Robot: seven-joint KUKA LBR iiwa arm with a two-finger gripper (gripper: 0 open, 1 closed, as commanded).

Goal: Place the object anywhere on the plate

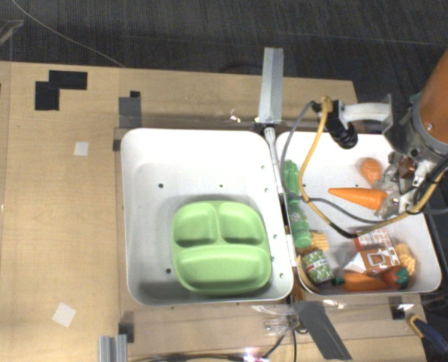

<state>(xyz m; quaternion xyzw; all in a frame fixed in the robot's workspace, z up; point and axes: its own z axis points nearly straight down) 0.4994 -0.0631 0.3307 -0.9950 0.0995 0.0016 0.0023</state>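
A green plate with three compartments lies in the left bin, towards its front. An orange toy carrot is in the right bin with its tip pointing left. Its thick end meets my gripper, which comes down from the right on the grey and orange arm. The wrist and cables hide the contact, so I cannot make out whether the carrot is held.
The right bin also holds an orange round piece, green vegetables along its left wall, a small carton, corn, and another orange piece at the front. Cables loop over this bin.
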